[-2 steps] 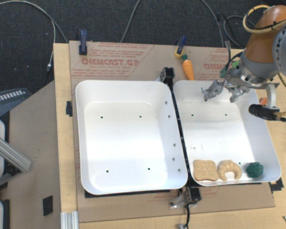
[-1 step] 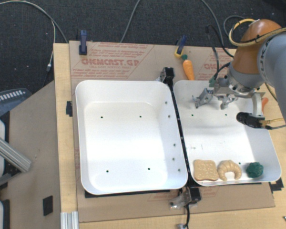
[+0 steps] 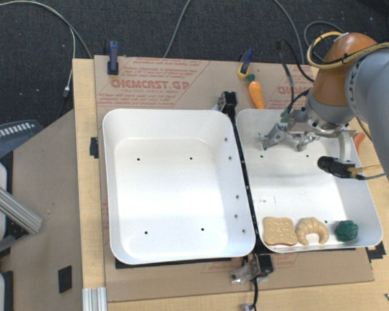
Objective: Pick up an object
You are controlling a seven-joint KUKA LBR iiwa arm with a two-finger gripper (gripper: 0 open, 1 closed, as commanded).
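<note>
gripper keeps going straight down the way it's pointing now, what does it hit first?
Most likely the bare floor of the right bin. The gripper hangs over its upper part, fingers spread, nothing between them. The cracker, croissant and green ball lie well off along the near edge. Height is unclear.

I have a single fixed camera, mounted above the worktop (image 3: 181,76) and looking down on it at a slant. It sits far enough back that I see the left bin (image 3: 175,125) and the right bin (image 3: 279,173) whole, with dark carpet (image 3: 181,18) beyond the far edge. The arm (image 3: 369,76) enters my picture from the right.
</note>
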